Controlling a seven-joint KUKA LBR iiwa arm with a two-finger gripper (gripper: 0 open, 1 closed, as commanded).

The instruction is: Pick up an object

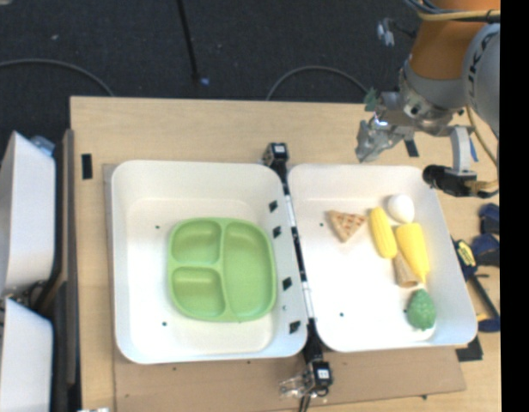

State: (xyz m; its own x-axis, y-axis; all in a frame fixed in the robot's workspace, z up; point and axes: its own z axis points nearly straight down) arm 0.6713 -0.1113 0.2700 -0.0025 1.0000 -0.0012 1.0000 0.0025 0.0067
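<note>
The gripper [372, 140] hangs above the bench just past the far rim of the right bin [333, 316], and its fingers look slightly apart with nothing between them, though they are small in the camera view and I would not swear to the gap. All the candidates lie below and in front of the fingers, inside that bin: a wedge of toast or pizza [346, 224] nearest them, then a white egg [402, 206], a small yellow corn cob [383, 233] and a larger yellow piece [412, 245] touching a tan block [406, 273], and a green broccoli floret [421, 310] farthest away by the near wall. These look like toy foods, so probably light and stiff; the egg and cobs seem smooth and rounded, likely to roll or slip unless taken across the narrow width. The wedge seems the easiest pick: flat, alone, with bare bin floor on every side for the fingers to straddle its edges. The yellow pieces crowd each other, leaving little room between them. The left bin [136, 316] holds a green divided plate [221, 269], well apart from the fingers.
</note>
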